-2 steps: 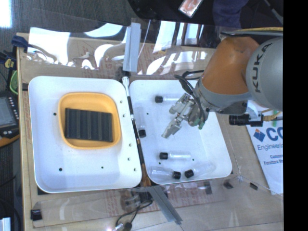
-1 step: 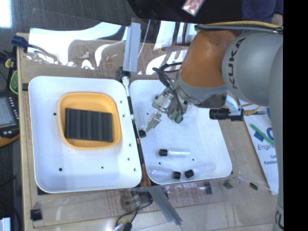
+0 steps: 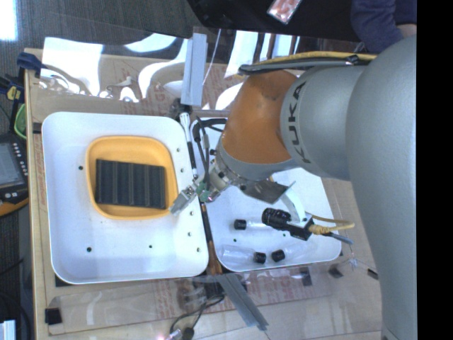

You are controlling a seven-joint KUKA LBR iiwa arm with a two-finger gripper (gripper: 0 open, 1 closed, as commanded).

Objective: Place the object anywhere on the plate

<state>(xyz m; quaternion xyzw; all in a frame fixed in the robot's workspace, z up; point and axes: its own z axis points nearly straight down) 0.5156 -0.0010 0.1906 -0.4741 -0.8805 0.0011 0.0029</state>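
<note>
In the left shallow white bin (image 3: 71, 253), a rounded yellow plate (image 3: 99, 151) sits toward 12 o'clock, with a dark ribbed rectangular slab (image 3: 133, 183) lying flat on it. The pincer (image 3: 184, 200) hangs at the plate's 4 o'clock rim; I cannot tell whether it is spread or pressed together. The grey arm (image 3: 333, 119) slants over the right white bin (image 3: 233, 248), with two small black pieces (image 3: 260, 258) at the bin's 6 o'clock.

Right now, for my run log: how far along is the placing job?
Done, it seems: the dark ribbed block lies flat on the yellow plate in the left bin. In hand: the gripper hangs by the plate's right edge, nothing visibly held. Left: likely only pulling the arm away.
</note>
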